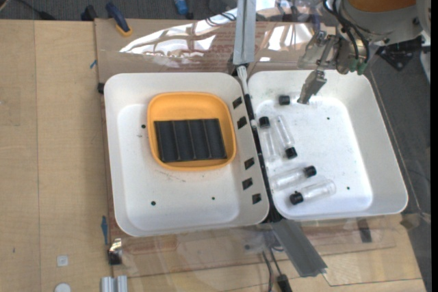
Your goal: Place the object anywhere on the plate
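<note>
We see the gripper [306,94] hanging over the far part of the right bin [383,147], near its back wall; it carries nothing that we can see, and whether its jaws are spread or pressed together we cannot tell, because they show as one narrow grey shape from this angle.

The things to be moved are the clear vials with black caps [287,147] lying in the right bin; there are several, some touching or just beside each other near the bin's middle, and one small black cap [284,100] lies alone close to the gripper. The plate [159,107], orange-yellow, sits in the left bin [123,147], and a dark ribbed block [190,140] covers most of its floor.

We judge these risks: the vials are round and smooth, so they may roll away or slip out when pinched; where two lie together, the gripper may push one and miss both; a vial set down on the ribbed block may roll off the plate.

For moving, the right bin has open floor along its right side and front; the raised divider [248,147] between the bins must be crossed high enough; the plate's rim leaves only a thin free margin around the block.
</note>
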